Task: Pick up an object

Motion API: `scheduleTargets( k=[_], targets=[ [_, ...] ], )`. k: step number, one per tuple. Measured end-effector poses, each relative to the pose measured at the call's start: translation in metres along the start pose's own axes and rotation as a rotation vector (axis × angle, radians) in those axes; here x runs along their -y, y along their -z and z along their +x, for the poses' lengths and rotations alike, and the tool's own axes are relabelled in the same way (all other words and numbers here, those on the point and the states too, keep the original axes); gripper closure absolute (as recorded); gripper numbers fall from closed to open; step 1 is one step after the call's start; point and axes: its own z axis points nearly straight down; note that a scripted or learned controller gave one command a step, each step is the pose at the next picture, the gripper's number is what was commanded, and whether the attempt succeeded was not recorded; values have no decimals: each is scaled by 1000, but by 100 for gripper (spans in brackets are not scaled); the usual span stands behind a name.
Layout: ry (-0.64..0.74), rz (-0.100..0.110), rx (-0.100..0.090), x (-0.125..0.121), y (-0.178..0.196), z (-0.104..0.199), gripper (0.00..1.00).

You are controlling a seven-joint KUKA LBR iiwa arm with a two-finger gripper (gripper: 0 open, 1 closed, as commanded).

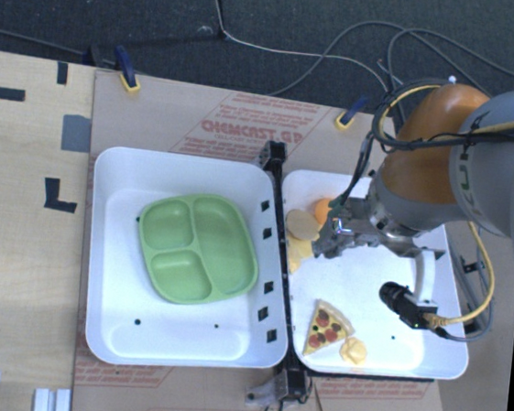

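We are seeing the bench (13, 246) carrying a cardboard sheet (247, 130), and on it two white bins are lying side by side: one (101, 320) well left of the gripper (335, 236), the other (442, 359) beneath it.

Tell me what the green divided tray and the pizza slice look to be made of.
Green divided tray: likely molded plastic, matte to satin; one uniform pale green, rounded corners, soft-edged compartments.
Pizza slice: probably a plastic or rubber toy, not food; flat solid colors, neat red dots, crisp wedge outline. The view is too coarse to be sure.
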Motion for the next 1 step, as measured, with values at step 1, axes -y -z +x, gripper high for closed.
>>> scheduleTargets(
  k=[1],
  targets=[
    [0,0,0,-14,-3,42,100]
  ],
)
